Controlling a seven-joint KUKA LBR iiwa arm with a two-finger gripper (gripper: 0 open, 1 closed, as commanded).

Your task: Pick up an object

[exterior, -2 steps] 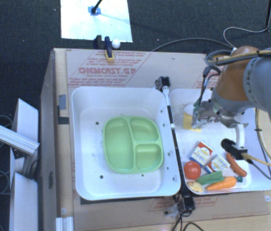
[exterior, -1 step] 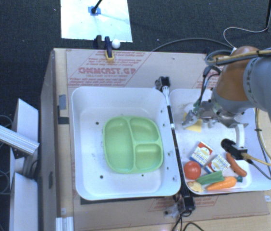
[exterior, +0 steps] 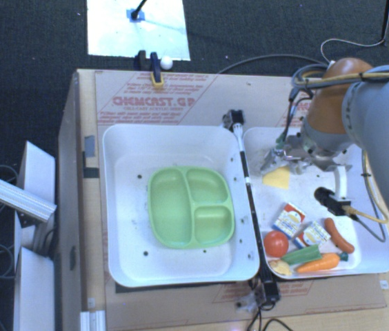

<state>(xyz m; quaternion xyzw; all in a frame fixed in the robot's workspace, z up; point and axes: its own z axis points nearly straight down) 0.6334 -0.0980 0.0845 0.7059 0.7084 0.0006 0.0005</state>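
The camera view looks down at a slant on the bench, and the part hardest to read is the working end of the robot. The bulky grey arm (exterior: 381, 109) with its orange band (exterior: 332, 98) reaches in from the right and is cut off by the frame edge. It covers the back of the shallow white right bin (exterior: 267, 209). The metal two-finger gripper (exterior: 277, 161) sits low over that bin, but its tip is a tangle of grey metal and cables, so one cannot tell whether the claw is released or clenched. Nothing can be made out in its grasp. The pale yellow wedge-shaped block (exterior: 277, 178) lies on the bin floor just below the gripper, very near it; whether they touch is unclear. Toward the front of the same bin lie two small printed cartons (exterior: 290, 221), a round red toy tomato (exterior: 276, 243), a red-orange toy sausage (exterior: 339, 235), a green toy vegetable (exterior: 301, 255) and an orange toy carrot (exterior: 318, 263). These are crowded together and partly overlap, with a small yellowish piece (exterior: 281, 267) in the corner too small to identify. The shallow white left bin (exterior: 122, 205) holds a light green divided plastic plate (exterior: 191, 205) near its middle. A black strip (exterior: 246, 185) runs between the bins. Both rest on a brown sheet with red lettering (exterior: 160, 95), whose text is only partly legible. Around the bench is dark carpet (exterior: 22, 47), with a white sheet (exterior: 136, 19) lying behind it and an aluminium rail (exterior: 12, 195) at the left.
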